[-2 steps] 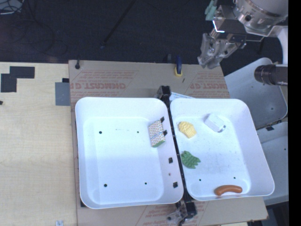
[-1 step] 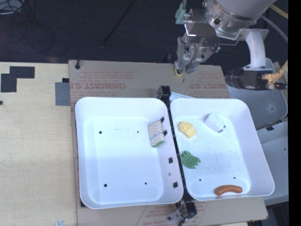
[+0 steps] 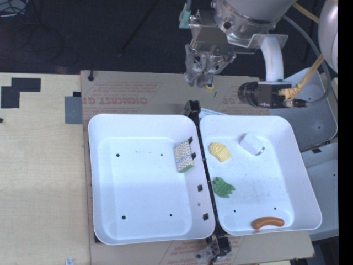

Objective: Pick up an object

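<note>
Nothing sits between the gripper (image 3: 203, 76) fingers, their spread unclear, so it must descend toward the yellow piece (image 3: 219, 151) below.

the arm (image 3: 259, 4) runs off the top edge, its upper body cut away — the gripper (image 3: 201, 76) beneath it is a blurred cluster, its finger spacing unreadable. a clamp (image 3: 212, 253) between the bins is clipped by the bottom edge.
</note>
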`<state>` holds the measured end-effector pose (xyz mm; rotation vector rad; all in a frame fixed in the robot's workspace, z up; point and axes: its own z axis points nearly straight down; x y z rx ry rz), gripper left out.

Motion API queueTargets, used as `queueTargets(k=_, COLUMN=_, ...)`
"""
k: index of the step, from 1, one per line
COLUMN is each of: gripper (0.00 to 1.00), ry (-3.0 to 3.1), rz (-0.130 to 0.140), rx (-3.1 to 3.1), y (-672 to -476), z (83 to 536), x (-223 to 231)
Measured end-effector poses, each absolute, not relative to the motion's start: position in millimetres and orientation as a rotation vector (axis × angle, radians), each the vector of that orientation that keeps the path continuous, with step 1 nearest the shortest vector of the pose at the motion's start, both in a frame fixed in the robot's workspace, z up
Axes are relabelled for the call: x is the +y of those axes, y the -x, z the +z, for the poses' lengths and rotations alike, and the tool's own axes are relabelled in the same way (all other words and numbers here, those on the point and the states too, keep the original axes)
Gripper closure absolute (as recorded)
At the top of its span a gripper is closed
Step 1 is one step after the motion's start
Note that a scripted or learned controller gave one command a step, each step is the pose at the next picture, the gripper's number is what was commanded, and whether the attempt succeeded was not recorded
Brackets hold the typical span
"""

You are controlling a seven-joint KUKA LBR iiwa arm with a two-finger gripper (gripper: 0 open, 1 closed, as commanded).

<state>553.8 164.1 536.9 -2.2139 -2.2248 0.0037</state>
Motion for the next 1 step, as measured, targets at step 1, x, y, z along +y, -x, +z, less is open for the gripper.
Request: queueTargets(k=1, gripper=1.0, ry=2.216, rz=0.006, rx=-2.223, y=-542.3, z=537.0, x=194.8)
